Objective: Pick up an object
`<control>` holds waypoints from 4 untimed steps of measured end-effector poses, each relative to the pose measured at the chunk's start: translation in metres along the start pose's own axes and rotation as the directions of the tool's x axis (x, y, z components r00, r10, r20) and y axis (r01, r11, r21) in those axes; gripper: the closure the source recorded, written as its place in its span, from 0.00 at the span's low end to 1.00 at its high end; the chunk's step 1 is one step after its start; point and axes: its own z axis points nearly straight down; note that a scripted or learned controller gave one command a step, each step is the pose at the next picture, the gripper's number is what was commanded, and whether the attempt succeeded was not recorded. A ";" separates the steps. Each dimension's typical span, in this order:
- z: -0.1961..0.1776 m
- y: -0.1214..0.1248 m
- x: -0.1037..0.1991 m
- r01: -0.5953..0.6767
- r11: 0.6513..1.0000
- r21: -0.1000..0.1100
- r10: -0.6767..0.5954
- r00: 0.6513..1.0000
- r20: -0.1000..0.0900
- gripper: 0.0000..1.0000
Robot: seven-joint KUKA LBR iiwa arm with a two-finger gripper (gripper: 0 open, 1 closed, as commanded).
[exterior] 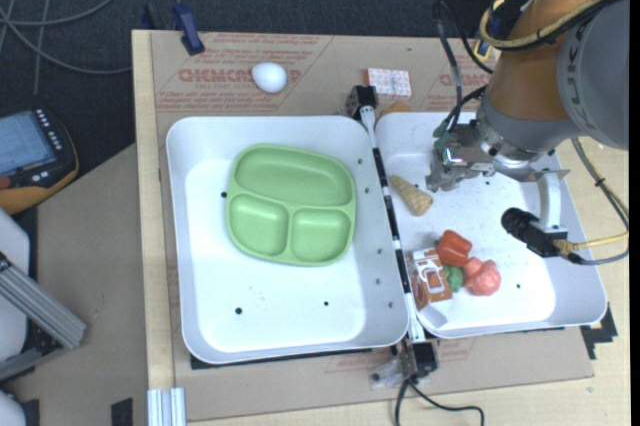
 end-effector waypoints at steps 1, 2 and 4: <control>0.000 0.000 -0.001 -0.001 1.000 0.001 0.001 1.000 0.001 0.00; 0.057 -0.036 -0.044 -0.003 1.000 0.004 0.003 1.000 0.001 0.00; 0.100 -0.007 -0.050 -0.001 1.000 0.000 0.001 1.000 0.002 0.00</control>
